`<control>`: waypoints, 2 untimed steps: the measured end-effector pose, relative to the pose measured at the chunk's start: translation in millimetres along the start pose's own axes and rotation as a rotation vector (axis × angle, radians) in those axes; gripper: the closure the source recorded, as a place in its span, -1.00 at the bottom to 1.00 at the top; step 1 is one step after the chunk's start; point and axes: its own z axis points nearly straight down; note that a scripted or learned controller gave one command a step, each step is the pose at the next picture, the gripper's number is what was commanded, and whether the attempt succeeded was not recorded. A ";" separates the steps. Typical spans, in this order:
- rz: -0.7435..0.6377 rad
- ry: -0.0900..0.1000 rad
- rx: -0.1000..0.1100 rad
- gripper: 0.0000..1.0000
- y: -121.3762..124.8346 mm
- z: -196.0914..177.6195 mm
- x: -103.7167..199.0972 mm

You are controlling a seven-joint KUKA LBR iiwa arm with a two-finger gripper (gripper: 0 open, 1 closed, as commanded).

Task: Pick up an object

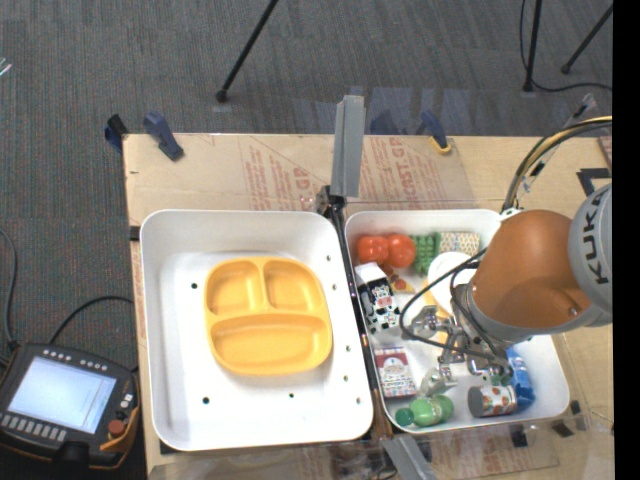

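My gripper (pixel 453 360) hangs low in the right bin (pixel 556 386), below the orange band of the arm (pixel 528 271). It sits among small items: a red box (pixel 395 372) to its left, a green rounded object (pixel 427 410) below it, and a small can (pixel 492 400) with a blue item (pixel 520 374) to its right. A black-and-white carton (pixel 377 303) lies up and left of it. Nothing can be seen held in the gripper, and the arm hides part of the bin's middle.
Red tomatoes (pixel 387 250), a green piece (pixel 427 247) and a white round object (pixel 447 267) lie at the back of the right bin. The left bin (pixel 170 368) holds a yellow divided plate (pixel 268 315). A grey post (pixel 348 154) stands behind the bins.
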 end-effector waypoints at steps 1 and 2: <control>0.182 0.032 -0.002 -1.00 -58.6 7.7 -33.5; 0.176 0.031 -0.003 1.00 -57.1 -2.0 -34.9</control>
